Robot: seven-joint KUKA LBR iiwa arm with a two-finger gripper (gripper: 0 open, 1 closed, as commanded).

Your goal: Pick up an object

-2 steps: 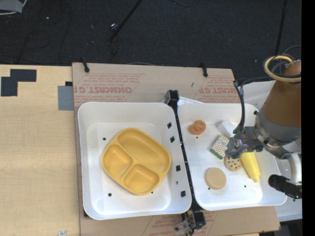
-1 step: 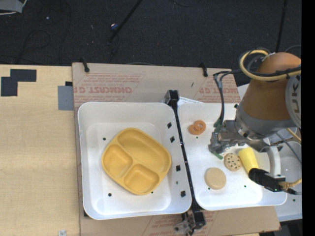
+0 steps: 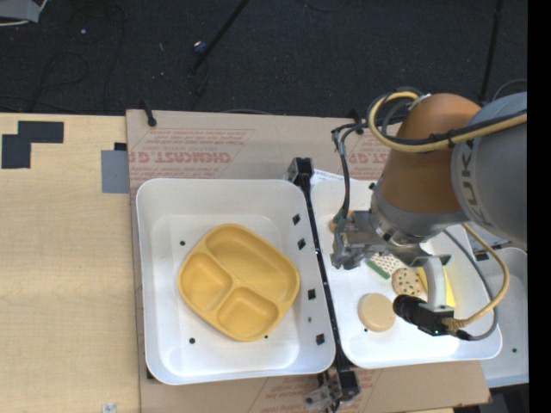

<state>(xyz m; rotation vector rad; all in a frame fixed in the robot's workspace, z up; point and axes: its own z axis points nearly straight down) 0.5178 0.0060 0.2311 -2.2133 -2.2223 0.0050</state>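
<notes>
One beige disc lies just below the hand.

The two white bins sit side by side on a cardboard sheet with red print, over a pale wooden bench. Behind, black cables trail across dark floor.

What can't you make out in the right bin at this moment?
- Gripper: camera view, the wrist covers it from above; finger state unreadable.
- Green item and speckled round piece: partly under the arm, identity unclear.
- Right bin: the arm covers much of its floor.
- Tan disc: plain.
</notes>
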